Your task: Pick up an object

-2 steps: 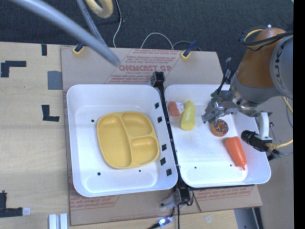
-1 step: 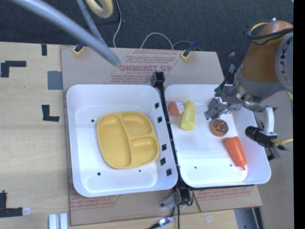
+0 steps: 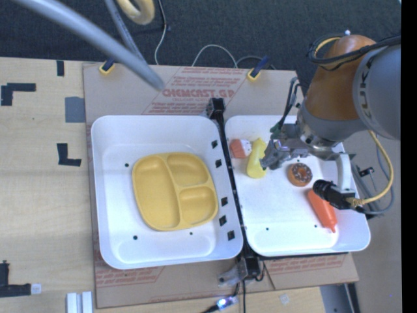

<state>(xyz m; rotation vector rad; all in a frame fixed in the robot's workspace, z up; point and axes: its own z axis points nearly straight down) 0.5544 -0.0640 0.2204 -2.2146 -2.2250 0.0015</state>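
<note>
Obliquely from above, the bench shows as pale wood marked with black tape pieces (image 3: 65, 154). A printed cardboard sheet (image 3: 195, 93) lies on it beneath two white bins, and dark carpet (image 3: 260, 18) covers the floor beyond. The gripper (image 3: 277, 152) hangs over the right bin (image 3: 287, 223); whether it is open or closed cannot be told from this angle. Just left of the gripper, touching or nearly so, lies a yellow object (image 3: 257, 160), possibly a toy banana. Further left sits a small orange-and-white piece (image 3: 238, 149). Just right of the gripper lies a round brown piece (image 3: 300, 174), and past it an orange carrot shape (image 3: 324, 212). Well to the left, the left bin (image 3: 111, 175) holds a yellow divided plate (image 3: 174, 191).
</note>
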